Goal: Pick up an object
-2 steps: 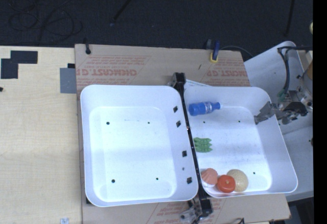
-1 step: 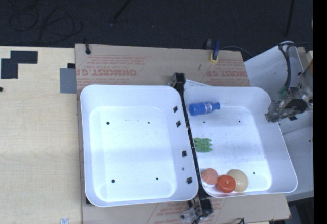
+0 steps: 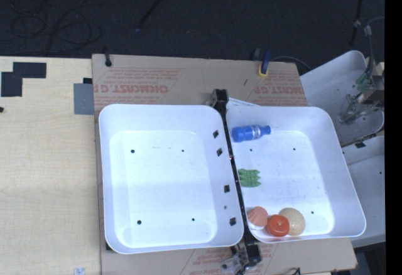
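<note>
The counter (image 3: 38,161) has a pale wood top. A sheet of brown cardboard (image 3: 188,82) with red lettering lies flat on it, and on that sheet two shallow white bins sit side by side, the left bin (image 3: 107,142) touching the right bin (image 3: 342,161) along a black clipped seam.

Two white bins (image 3: 103,142) sit on brown cardboard (image 3: 188,82) printed with red lettering. One bin holds a blue bottle (image 3: 250,133), a green object (image 3: 249,178), a pink item (image 3: 257,216), a red-orange one (image 3: 277,225) and a beige one (image 3: 294,220).
</note>
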`<state>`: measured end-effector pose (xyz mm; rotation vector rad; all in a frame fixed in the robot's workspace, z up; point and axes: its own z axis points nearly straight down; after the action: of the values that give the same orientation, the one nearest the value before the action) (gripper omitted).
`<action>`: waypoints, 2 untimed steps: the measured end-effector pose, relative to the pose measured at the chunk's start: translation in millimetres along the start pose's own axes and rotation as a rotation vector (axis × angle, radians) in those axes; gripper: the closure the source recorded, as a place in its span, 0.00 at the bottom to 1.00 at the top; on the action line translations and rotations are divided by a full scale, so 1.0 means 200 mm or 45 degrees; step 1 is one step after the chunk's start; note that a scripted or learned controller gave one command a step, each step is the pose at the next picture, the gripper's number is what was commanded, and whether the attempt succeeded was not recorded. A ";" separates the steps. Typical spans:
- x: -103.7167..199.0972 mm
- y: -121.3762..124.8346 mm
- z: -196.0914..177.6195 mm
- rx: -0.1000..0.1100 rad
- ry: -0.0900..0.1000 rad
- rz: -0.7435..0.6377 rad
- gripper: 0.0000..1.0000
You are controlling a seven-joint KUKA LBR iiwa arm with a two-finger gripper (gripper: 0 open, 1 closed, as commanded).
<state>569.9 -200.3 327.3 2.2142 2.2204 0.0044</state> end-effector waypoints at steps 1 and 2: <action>-0.06 0.18 -0.05 0.005 0.001 -0.001 1.00; -0.07 0.26 -0.27 0.005 0.002 0.000 1.00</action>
<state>620.9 -213.3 382.2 2.2171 2.2232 0.0013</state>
